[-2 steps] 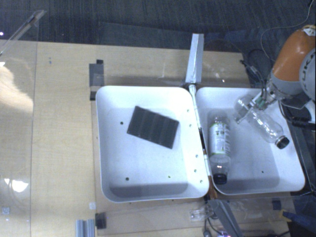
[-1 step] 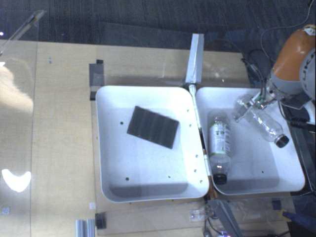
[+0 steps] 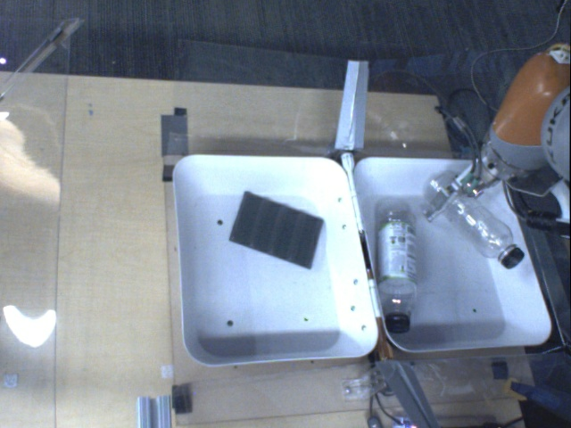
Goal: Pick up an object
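A wooden tabletop (image 3: 98,239) seen from above at a slant, carrying two shallow white bins side by side. Positions below are given relative to the labelled bottle, which lies in the right-hand bin.

Nearest the viewer are the front walls of the left bin (image 3: 268,350) and the right bin (image 3: 473,337), touching along a shared seam. The labelled bottle (image 3: 397,252) is a clear plastic bottle lying on its side just right of that seam, running near to far, with its dark cap at the near end and a pale label around its middle.

To the left of the labelled bottle, across the seam, a flat dark rectangular pad (image 3: 277,229) lies on the floor of the left bin, turned at a slight angle.

To the right of the labelled bottle, and a little farther back, a second clear bottle (image 3: 482,226) lies tilted on its side (its small dark cap points toward the near right). The metallic claw (image 3: 446,196) sits at this bottle's far, uncapped end, overlapping it in the view. Whether the claw is spread, pressed together, or gripping the bottle cannot be told.

Farther right and beyond, the arm (image 3: 526,105) shows its orange band. Behind the labelled bottle, a grey metal bar (image 3: 352,105) extends away from the seam toward dark carpet (image 3: 223,7).
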Motion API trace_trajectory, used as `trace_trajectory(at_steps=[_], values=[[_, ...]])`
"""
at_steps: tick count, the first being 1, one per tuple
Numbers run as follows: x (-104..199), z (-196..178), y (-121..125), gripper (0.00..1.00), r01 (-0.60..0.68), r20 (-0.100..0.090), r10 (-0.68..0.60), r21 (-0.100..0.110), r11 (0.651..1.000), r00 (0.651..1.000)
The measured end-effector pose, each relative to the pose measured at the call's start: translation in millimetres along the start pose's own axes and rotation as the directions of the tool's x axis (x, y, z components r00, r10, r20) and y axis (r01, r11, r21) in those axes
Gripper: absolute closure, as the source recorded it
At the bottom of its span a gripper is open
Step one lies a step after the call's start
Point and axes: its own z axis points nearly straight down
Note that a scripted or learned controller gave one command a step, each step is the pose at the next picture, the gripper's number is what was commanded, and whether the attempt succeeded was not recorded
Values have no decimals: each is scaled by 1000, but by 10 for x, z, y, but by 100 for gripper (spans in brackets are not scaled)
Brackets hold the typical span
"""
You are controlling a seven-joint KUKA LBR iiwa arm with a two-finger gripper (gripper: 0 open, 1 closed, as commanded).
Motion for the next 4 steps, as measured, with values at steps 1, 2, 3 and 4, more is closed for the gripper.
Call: trace_trajectory(at_steps=[1,2,3,4], values=[[168,27,-152,0,29,21,-29,-27,999,999],[156,-278,88,0,176,15,-176,-14,984,984],[137,-6,64,0,193,-2,-194,-2,981,981],[137,38,59,0,108,-7,-108,-4,994,994]])
